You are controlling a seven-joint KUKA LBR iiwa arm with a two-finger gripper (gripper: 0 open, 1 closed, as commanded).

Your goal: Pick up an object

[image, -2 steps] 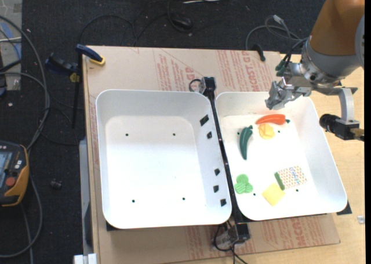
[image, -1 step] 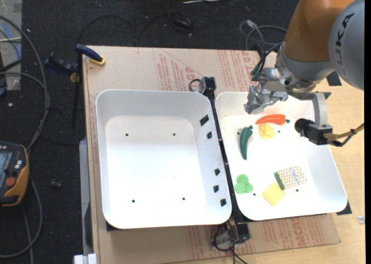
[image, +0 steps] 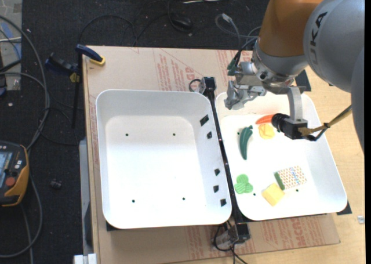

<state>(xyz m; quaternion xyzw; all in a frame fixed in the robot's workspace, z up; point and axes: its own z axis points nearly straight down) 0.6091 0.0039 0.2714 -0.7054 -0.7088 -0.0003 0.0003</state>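
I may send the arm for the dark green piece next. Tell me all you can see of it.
The dark green piece is a slim, slightly curved, pepper-like toy, plastic by its look. It lies flat in the right bin, in its upper left part, running top to bottom. Nothing touches it; the yellow piece lies just to its right.

We log colours only. Both bins are white: the left bin (image: 116, 106) carries small dark dots on its floor. In the right bin (image: 330, 181), at 12 o'clock, sit an orange piece (image: 265, 119) and a yellow piece (image: 266, 132). At 10 o'clock lies a dark green pepper-like item (image: 245, 140). At 7 o'clock we note a bright green leafy item (image: 243, 184), a yellow block (image: 273, 193), and a speckled multicolour-on-white packet (image: 290, 176). The arm (image: 324, 19) is grey with an orange band. The bench board (image: 145, 68) is tan with red print.
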